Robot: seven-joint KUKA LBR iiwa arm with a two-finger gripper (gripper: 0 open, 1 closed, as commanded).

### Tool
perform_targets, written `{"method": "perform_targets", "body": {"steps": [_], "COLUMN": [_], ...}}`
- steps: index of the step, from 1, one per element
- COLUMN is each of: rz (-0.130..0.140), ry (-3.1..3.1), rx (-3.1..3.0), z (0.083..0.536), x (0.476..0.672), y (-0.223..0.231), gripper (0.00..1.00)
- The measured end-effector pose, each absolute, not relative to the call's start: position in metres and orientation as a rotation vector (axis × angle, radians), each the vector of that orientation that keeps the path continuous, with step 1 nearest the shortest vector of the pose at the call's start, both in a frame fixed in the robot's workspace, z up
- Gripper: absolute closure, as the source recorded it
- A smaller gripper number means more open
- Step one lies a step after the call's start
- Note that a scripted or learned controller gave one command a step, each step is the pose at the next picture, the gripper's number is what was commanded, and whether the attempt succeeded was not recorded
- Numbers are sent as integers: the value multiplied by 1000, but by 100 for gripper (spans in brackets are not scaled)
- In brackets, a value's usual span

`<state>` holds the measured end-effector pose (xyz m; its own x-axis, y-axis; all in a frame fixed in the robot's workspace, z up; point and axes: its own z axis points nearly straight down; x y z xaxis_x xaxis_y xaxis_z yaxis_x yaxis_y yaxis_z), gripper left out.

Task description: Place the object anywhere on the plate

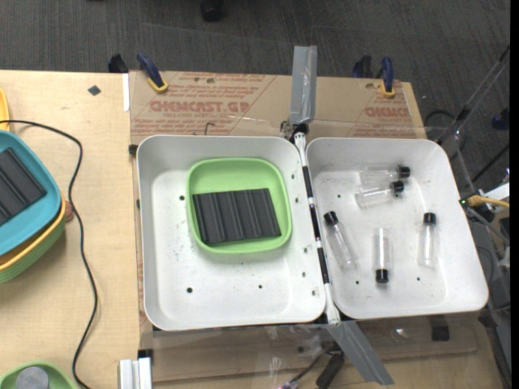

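Task thing is one of five clear vials with black caps, all lying flat in the right bin; can't tell which one is meant. Top vial and second vial lie near each other at the bin's far side, caps to the right. Left vial lies close to the divider wall with its cap at the far end. Middle vial has its cap at the near end. Right vial lies apart from the rest. The target green plate sits in the left bin, with a dark ridged insert covering most of its floor. Gripper state: cannot tell from this view. Risks, as judgement: the vials are round, smooth and transparent, so they are likely to roll or squirt out of a pinch. The top pair are close enough that a grasp could nudge the neighbour. The left vial hugs the wall, leaving little finger room. A vial dropped on the ridged insert could roll, though the plate's raised rim should keep it in. The carry must clear the raised rims between the bins. Around: cardboard sheet under the bins, held by blue clamps, a grey tape strip, a black cable and stacked teal and yellow containers on the bench at left. None of these block the path.
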<state>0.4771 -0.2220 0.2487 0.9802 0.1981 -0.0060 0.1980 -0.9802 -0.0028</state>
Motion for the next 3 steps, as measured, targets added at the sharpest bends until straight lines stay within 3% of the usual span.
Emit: {"method": "perform_targets", "body": {"steps": [3], "rz": [9], "ry": [-315], "rx": [-3124], "z": [242], "x": [477], "y": [-222], "gripper": [0]}}
